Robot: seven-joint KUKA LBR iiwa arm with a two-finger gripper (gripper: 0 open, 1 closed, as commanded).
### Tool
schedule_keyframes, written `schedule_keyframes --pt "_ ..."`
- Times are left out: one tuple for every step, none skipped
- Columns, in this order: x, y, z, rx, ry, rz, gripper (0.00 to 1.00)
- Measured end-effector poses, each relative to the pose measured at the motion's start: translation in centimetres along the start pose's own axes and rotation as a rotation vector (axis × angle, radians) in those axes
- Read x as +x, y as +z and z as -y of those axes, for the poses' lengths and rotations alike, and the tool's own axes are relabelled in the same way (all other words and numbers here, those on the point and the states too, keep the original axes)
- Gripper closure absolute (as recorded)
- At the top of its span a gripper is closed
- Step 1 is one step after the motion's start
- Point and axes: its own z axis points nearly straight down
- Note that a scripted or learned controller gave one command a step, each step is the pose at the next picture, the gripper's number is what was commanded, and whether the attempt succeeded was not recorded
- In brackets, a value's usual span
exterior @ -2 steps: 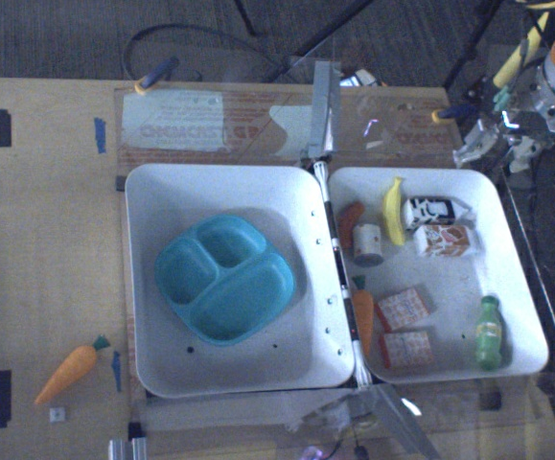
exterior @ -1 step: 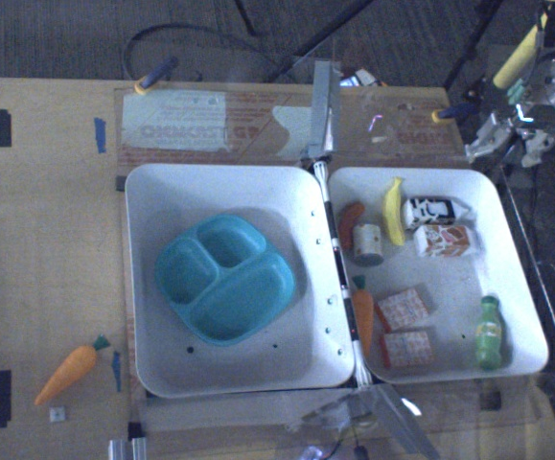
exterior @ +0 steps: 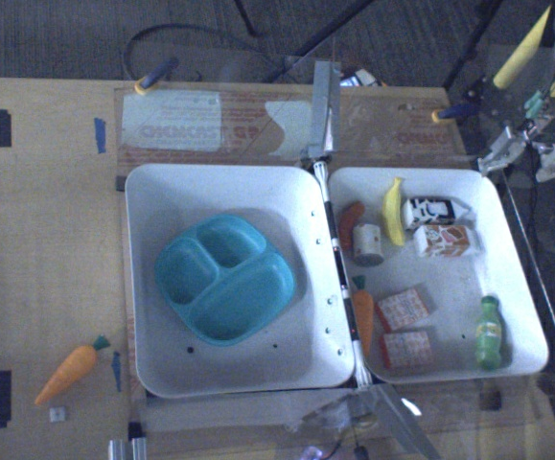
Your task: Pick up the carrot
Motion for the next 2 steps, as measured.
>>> schedule_keyframes --pt "-0.9 -2.5 4.2 0.000 0.030 -0.001 0.00" --pt "1.4 -4.8 -2.7 -0.002 0.041 0.001 0.00"
